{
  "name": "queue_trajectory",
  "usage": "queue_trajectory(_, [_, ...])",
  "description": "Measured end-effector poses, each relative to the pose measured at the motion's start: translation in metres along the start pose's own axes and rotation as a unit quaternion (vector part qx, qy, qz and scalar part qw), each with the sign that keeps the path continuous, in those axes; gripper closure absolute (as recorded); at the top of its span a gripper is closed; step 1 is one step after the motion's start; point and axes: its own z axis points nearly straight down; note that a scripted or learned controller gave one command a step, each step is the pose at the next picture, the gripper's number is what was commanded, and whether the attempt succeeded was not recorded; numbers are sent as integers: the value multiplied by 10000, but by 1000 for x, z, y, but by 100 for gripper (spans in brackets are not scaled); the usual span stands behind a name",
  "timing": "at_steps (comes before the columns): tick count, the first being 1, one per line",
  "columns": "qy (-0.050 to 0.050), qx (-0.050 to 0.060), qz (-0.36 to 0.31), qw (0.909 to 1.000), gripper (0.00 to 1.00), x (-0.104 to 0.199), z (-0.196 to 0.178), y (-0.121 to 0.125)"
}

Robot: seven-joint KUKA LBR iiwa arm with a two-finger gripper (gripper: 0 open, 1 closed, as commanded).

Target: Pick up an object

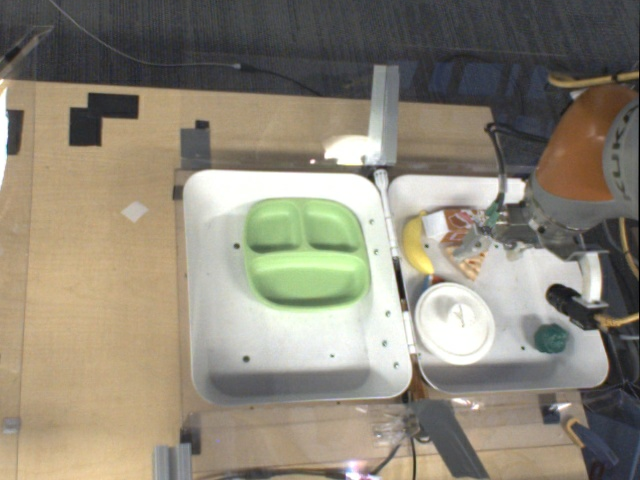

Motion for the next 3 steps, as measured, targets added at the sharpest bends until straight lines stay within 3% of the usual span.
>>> queue_trajectory(1, [-8,-32,-446,9990,0,-1,58,17])
queue_trajectory(2, [-22,-65,-446,9990,100,-2,45,19])
queue_trajectory(3, [0,-18,-229,9997,100,85,-41,49])
